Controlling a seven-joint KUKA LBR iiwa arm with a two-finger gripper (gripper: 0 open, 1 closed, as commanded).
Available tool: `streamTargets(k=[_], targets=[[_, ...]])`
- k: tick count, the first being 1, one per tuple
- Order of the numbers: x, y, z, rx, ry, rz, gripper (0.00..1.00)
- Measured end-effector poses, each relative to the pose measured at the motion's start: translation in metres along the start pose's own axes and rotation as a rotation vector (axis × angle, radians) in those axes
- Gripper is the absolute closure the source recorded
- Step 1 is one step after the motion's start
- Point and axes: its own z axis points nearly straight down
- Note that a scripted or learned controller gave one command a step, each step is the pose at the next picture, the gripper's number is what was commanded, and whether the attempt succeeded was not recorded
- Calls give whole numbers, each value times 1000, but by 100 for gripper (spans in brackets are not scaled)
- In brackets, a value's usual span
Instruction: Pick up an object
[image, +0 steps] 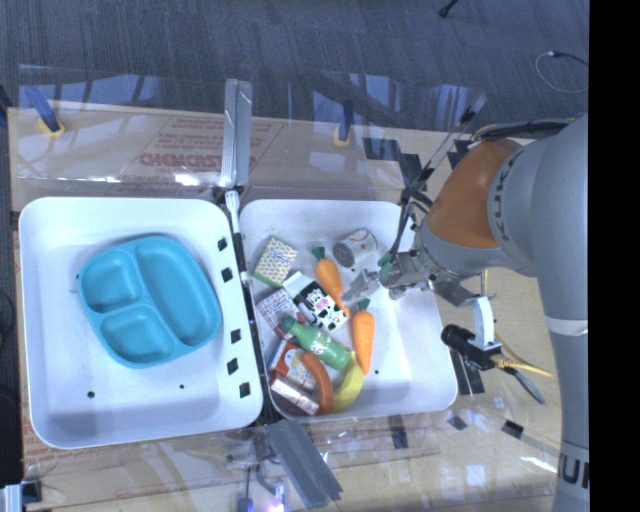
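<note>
the arm (520, 210) reaches in from the right over the right bin (425, 385), its orange band above the wrist. the gripper (385, 275) sits low over the bin's upper right part; whether it is released or clenched cannot be told, since the tip is blurred against the bin.

the objects lie heaped in the left and middle of the right bin. a carrot (328, 280) lies tilted just left of the gripper, close to it but whether touching cannot be told. a second carrot (362, 340) lies below the gripper, standing nearly upright in the view, apart from it. a small grey cup (352, 248) lies just up and left of the gripper. a black-and-white spotted block (322, 306) sits between the two carrots. a green bottle (318, 342) lies slanted below that block, and a banana (350, 385) curves along the bin's lower edge, beside a red sausage (315, 375). a checked card (274, 262) lies near the bin's left wall, well apart from the gripper. nothing is seen held by the gripper.

the left bin (60, 400) holds a blue divided plate (150, 300), lying flat.
</note>
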Motion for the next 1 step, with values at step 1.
streamTargets(k=[1], targets=[[-14, 32, -78, 0, 1, 103, 0]])
